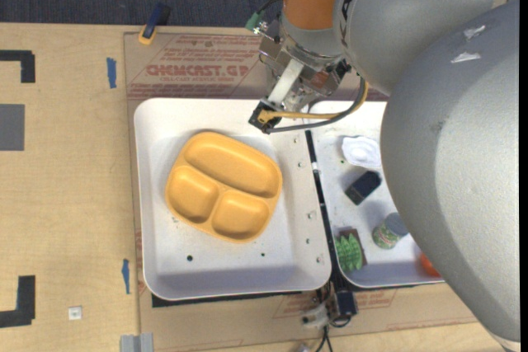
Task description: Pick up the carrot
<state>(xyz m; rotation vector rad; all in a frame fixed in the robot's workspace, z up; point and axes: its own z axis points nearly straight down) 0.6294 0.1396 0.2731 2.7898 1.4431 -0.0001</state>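
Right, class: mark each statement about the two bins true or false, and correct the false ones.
1. A yellow tray lies in the bin on the view's left. True.
2. The black block sits on the yellow tray. False: it lies on the floor of the bin on the view's right.
3. The yellow tray has three compartments. True.
4. The green object is in the bin on the view's left. False: it is in the bin on the view's right, near its front corner by the divide between the bins.
5. The grey arm hides part of the bin on the view's right. True.
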